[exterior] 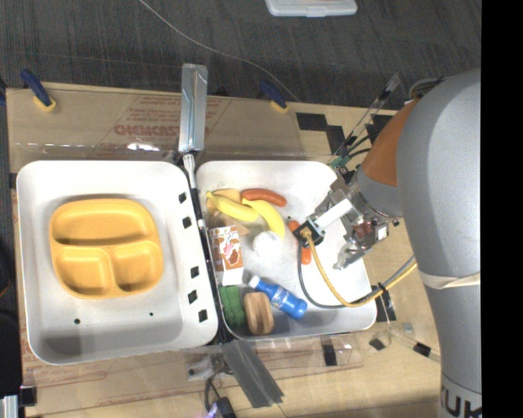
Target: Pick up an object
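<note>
Arm [445,204] cut off by bottom edge; its bulk hides part of right bin's [278,167] right rim. Claw [353,245] small and blurred, shape unclear. Orange item [305,253] mostly hidden, kind unclear. Green item [232,304] partly behind wooden block [257,313]. Packet [227,247] print too small to read. White flat thing [310,6] cut by top edge.

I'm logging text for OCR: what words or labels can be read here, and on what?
"KU": on the arm, rest cut off.
Red print on the cardboard: too blurred to read.
Print on the packet: too small.
</note>
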Tool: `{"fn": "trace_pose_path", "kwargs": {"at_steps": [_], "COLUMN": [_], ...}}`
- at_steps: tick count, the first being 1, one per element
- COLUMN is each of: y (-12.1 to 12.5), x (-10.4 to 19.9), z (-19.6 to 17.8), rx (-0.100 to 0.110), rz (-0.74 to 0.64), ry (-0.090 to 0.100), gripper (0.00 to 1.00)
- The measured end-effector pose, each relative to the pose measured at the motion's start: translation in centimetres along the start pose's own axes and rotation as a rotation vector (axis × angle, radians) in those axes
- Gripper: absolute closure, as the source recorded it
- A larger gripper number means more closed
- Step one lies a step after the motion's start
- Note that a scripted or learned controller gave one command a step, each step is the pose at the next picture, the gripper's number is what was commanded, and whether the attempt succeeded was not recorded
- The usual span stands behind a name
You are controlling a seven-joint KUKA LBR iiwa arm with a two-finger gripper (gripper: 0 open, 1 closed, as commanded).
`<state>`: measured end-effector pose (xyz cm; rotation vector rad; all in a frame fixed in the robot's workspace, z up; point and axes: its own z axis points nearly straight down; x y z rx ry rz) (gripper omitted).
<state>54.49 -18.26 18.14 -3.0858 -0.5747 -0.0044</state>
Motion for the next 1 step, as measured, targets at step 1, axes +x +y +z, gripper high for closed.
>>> {"fn": "trace_pose_path", "kwargs": {"at_steps": [1], "y": [3.18], "x": [2.03], "z": [3.41], "rx": [0.001], "rz": [0.157], "ry": [-0.007], "gripper": [0.00]}}
